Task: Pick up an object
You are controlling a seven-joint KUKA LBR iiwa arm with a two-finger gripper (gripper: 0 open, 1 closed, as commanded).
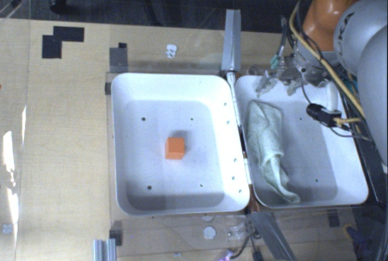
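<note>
Cloth (269, 147), pale green and crumpled, lies just below my claw (277, 79) in the right bin (351, 193). Whether my claw is apart or together I cannot tell. Well to its left, an orange cube (175, 148) sits in the left bin (127, 132).

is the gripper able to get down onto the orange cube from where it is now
Probably yes. The orange cube sits alone on the left bin floor, away from the walls, nothing over it. The gripper is above the right bin's far edge near the cloth, so it must cross the divider first.
</note>
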